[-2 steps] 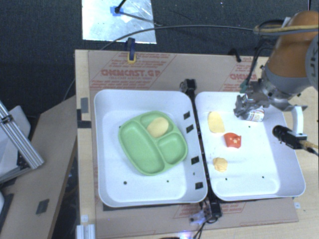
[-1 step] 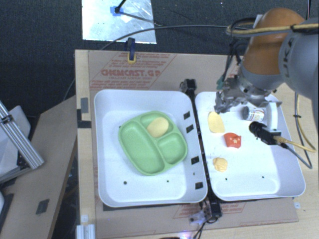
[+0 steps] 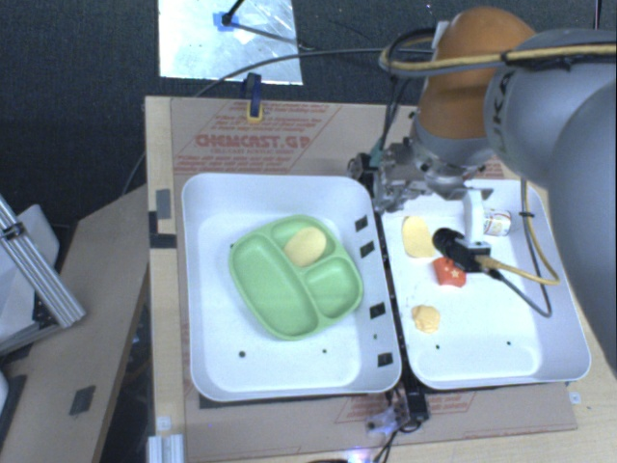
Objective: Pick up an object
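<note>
In the right bin (image 3: 540,345) lie a pale yellow piece (image 3: 416,237), a small red object (image 3: 449,273), a small yellow lump (image 3: 425,317) and a small white can-like item (image 3: 496,224) near the far wall. My gripper (image 3: 388,193) hangs over the bin's far left corner, beside the divider and just above the pale yellow piece. Nothing can be seen held in it. A green divided plate (image 3: 280,302) lies in the left bin (image 3: 207,258), with a yellow rounded object (image 3: 306,247) in its upper compartment.
The grey arm (image 3: 549,114) covers the far right of the right bin. A cardboard sheet (image 3: 260,143) lies under both bins. A metal frame (image 3: 39,268) stands at the left edge. A foil square (image 3: 227,27) lies behind the bench.
</note>
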You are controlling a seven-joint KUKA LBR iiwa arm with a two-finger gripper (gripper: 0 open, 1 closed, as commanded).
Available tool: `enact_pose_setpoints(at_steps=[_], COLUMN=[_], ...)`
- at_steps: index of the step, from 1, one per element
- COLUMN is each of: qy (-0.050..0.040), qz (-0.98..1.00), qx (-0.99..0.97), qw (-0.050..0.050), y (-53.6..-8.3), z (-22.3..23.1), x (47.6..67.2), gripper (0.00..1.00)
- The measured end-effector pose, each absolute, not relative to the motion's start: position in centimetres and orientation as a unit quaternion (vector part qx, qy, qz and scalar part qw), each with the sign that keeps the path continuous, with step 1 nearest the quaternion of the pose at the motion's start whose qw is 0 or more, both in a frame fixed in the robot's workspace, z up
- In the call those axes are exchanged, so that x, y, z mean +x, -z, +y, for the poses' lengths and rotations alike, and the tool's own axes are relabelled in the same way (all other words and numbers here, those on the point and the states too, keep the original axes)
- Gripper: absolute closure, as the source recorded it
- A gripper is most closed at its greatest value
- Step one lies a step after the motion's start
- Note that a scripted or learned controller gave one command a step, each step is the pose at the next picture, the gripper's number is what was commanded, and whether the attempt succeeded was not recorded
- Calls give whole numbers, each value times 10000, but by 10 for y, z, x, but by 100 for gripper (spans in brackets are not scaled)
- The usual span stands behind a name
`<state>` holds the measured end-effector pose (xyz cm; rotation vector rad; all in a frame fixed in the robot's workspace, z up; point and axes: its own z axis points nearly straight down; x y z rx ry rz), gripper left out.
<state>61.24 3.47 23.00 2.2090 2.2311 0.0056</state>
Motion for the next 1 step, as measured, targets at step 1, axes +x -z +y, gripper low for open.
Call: enact_pose_setpoints(at_steps=[1], qy=[-14], qz=[7095], qx=[7047], qw=[13], y=[-220], z=[80], x=[626], gripper=[100])
